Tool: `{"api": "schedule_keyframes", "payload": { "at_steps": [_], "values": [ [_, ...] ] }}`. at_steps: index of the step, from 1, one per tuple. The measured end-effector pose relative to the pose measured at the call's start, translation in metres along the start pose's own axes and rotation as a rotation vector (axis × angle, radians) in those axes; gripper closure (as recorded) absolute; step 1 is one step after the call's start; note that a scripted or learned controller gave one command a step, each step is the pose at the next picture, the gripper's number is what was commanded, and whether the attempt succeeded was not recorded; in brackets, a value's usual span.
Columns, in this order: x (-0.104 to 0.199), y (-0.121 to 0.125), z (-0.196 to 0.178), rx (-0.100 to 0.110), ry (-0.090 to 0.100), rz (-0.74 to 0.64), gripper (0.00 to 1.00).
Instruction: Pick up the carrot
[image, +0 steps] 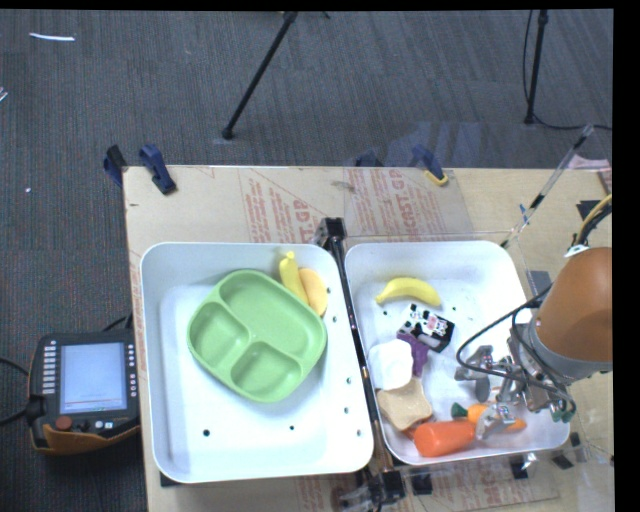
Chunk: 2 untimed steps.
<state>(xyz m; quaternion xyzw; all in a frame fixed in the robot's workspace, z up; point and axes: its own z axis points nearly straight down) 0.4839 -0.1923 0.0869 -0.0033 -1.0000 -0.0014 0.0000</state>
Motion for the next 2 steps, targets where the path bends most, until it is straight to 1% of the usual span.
{"api": "schedule_keyframes", "payload": {
  "at_steps": [1, 2],
  "values": [
    [0.008, 0.052, 0.000, -0.002, 0.001, -0.426, 0.00],
    [-0.003, -0.008, 0.000, -0.001, -0.001, -0.761, 0.00]
  ]
}}
